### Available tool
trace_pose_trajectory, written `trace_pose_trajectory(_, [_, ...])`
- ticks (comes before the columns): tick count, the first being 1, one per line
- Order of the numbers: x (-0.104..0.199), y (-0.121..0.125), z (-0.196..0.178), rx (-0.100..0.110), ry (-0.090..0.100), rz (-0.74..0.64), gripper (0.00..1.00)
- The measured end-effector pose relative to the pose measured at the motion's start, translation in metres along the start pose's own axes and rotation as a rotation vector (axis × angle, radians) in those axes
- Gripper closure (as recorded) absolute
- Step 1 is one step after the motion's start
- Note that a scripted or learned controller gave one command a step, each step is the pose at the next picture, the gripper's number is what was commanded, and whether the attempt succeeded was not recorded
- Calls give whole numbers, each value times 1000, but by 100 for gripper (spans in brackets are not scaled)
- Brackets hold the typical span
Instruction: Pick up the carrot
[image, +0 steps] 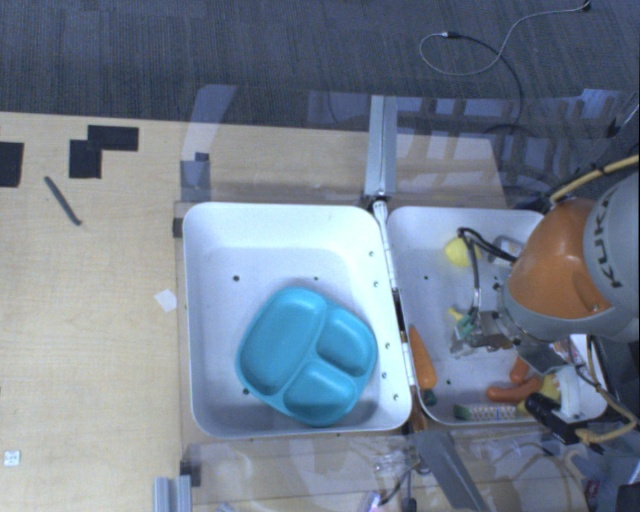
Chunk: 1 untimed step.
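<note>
The carrot (422, 360) you are after is lying in the right bin (432, 250), pressed against its left wall near the front corner, its length running along that wall with the narrow tip pointing away from the front. It is lying free, with nothing touching it from above.

The gripper (478, 335) is hanging a little to the carrot's right, over the middle of the same bin and apart from the carrot. You are seeing it from above, with the wrist and a black cable crowding it, so I cannot tell how its jaws are standing. A small green and yellow piece (461, 318) is sitting at the gripper's left side, too small to name.

The arm's orange band (558, 262) is covering much of the right bin's far right side, hiding whatever is lying under it. A yellow object (456, 250) is peeking out behind the cable, partly hidden. Near the front right, other orange pieces (512, 390) are showing, partly covered by the arm, and I cannot make out what they are.

In the left bin (215, 250), a blue divided plate (307, 354) is resting toward the front right, tilted against the wall. Both bins are sitting on the pale wooden worktop (90, 330).
</note>
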<state>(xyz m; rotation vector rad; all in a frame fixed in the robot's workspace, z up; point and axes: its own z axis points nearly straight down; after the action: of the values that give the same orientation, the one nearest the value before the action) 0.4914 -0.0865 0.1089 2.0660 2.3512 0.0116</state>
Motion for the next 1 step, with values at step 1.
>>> trace_pose_trajectory(1, [9, 1, -207, 8, 0, 417, 100])
